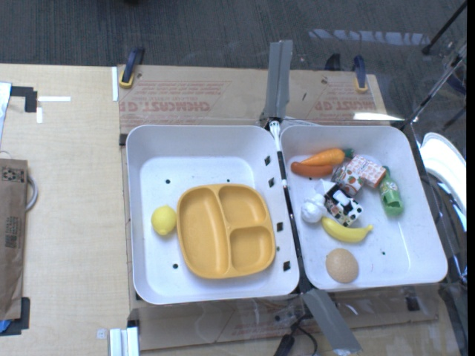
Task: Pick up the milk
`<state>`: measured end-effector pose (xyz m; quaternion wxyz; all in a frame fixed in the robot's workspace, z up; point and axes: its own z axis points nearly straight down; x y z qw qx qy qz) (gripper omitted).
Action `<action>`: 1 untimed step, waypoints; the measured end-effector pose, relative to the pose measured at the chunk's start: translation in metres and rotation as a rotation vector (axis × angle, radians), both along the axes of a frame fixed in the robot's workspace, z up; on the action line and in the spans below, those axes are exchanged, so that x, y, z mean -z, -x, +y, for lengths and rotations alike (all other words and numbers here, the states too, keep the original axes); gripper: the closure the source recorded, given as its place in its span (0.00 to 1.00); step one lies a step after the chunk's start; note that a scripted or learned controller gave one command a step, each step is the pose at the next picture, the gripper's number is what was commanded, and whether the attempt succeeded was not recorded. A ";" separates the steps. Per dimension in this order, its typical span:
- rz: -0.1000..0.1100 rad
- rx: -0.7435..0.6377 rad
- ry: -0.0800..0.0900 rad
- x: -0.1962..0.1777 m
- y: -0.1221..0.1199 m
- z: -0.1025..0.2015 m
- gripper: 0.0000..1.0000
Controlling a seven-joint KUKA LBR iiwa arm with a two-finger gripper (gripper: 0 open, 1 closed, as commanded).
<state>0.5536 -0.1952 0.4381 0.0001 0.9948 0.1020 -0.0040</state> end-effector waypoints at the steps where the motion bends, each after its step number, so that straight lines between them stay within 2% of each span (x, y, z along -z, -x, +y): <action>1: 0.001 0.005 -0.001 -0.001 0.065 -0.003 1.00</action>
